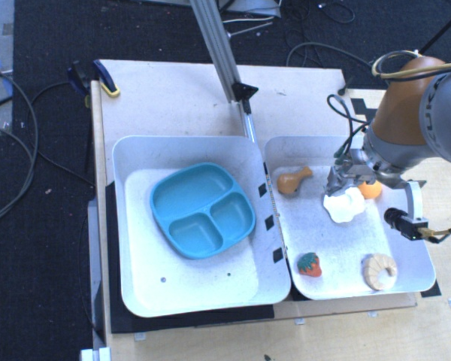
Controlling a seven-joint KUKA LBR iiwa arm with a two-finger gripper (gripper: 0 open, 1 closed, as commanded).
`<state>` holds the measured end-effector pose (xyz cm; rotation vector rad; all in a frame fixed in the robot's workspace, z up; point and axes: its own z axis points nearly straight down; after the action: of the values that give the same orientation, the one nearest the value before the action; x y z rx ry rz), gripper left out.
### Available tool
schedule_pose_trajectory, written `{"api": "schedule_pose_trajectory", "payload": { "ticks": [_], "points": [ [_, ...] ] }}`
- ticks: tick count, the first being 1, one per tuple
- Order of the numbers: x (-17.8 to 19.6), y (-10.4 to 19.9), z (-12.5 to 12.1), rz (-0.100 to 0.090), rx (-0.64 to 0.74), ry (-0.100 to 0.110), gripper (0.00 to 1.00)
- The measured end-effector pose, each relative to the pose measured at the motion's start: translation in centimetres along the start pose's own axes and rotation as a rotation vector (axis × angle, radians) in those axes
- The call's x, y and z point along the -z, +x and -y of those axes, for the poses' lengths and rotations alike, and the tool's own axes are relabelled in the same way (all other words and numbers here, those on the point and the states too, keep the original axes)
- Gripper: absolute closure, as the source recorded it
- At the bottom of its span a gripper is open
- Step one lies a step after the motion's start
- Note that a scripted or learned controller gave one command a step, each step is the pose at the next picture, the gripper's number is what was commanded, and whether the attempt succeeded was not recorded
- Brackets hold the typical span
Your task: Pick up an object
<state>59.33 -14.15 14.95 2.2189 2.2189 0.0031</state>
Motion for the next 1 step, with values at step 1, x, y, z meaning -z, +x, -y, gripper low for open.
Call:
{"api": "schedule_pose_trajectory", "payload": {
  "ticks": [1],
  "points": [
    [6.35, 0.07, -0.61, 0.001, 0.003, -0.004, 1.00]
  ]
}}
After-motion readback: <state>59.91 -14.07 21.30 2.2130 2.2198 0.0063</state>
